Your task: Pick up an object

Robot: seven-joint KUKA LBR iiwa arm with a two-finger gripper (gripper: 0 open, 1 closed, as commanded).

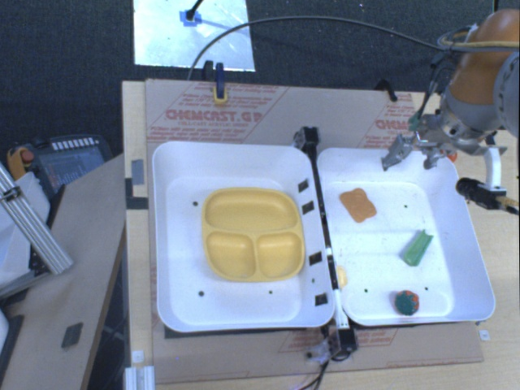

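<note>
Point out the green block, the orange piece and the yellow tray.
green block [417,248], camera view, middle of its top face.
orange piece [357,205], camera view, centre of its flat top.
yellow tray [246,209], camera view, floor of its large upper compartment.

One fixed overhead camera, angled down, both bins [325,242] in frame

place: robotics lab | cues: robot arm [487,63]; white bins [175,218]; taped cables [268,27]
</note>
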